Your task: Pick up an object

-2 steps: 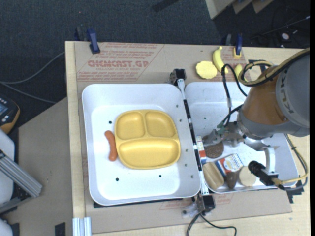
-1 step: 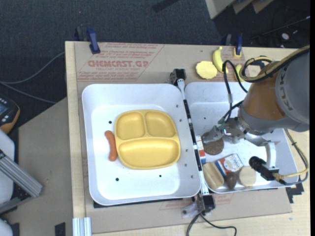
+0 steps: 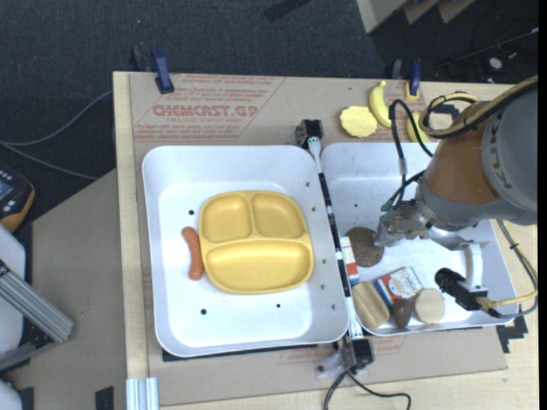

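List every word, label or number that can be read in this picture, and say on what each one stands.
"CHEMCAST GP", in red letters: on the brown paper-covered board behind the left white bin.
Smaller red lines above and below it: too blurred to read.
Print on the small white, red and blue packet in the right white bin: too small to read.

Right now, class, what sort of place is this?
Probably a robotics lab test bench: a robot arm reaches over two white bins clamped to a board, holding toy food such as a yellow divided plate and a hot dog.
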{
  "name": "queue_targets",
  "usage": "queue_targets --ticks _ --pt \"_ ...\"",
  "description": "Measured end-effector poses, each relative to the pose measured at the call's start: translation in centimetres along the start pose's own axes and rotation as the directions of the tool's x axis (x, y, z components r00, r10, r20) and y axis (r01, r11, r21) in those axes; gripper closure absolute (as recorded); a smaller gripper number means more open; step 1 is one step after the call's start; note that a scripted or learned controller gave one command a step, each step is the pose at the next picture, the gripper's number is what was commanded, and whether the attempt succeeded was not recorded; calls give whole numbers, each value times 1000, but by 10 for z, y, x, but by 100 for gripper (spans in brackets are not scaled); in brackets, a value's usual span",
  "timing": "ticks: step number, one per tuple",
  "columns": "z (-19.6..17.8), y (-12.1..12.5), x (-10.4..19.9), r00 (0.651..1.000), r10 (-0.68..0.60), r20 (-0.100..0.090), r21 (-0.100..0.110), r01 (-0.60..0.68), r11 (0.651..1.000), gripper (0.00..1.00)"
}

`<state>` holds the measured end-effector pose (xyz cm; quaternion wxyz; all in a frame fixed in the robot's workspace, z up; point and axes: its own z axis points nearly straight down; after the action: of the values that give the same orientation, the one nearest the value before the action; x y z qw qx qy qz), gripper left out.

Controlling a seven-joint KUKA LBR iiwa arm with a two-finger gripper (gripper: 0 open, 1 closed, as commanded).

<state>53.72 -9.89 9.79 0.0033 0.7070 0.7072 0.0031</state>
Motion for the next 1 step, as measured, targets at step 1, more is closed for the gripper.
queue_targets --ticks 1 --pt "1 -1 0 1000 0 0 2 0 1000 0"
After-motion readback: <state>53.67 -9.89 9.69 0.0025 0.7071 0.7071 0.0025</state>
